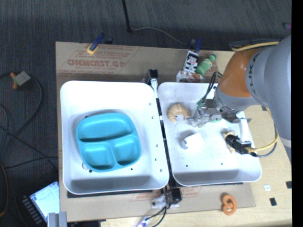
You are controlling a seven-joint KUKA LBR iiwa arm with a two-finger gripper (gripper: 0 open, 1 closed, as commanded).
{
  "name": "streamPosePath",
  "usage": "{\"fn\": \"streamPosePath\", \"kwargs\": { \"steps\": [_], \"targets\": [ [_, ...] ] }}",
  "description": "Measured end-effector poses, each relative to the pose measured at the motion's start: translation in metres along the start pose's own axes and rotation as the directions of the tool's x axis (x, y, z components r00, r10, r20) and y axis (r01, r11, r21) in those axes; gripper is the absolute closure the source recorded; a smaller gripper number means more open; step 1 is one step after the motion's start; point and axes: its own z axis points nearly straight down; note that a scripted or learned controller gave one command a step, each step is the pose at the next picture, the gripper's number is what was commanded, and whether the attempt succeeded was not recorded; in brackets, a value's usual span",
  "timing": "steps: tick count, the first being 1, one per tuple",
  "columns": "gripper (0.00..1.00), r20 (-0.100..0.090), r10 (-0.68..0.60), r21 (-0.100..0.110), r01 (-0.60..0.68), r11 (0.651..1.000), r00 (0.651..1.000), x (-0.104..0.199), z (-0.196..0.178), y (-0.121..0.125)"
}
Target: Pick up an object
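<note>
My gripper hangs low over the back part of the right bin, just right of a tan croissant-shaped toy. A small white object lies in front of the gripper, near the middle of that bin. The grey arm with its orange band comes in from the right above the bin's back right corner. Nothing shows plainly between the fingers.
A blue divided plate fills much of the left bin. Behind the right bin sit a green toy and a small packet. An orange ring lies on the bench in front.
</note>
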Motion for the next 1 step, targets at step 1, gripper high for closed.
{"fn": "streamPosePath", "kwargs": {
  "steps": [1],
  "targets": [
    [1.00, 0.002, 0.000, -0.003, 0.000, 1.000, 1.000, 0.0081, -0.0650, 0.0667]
  ]
}}
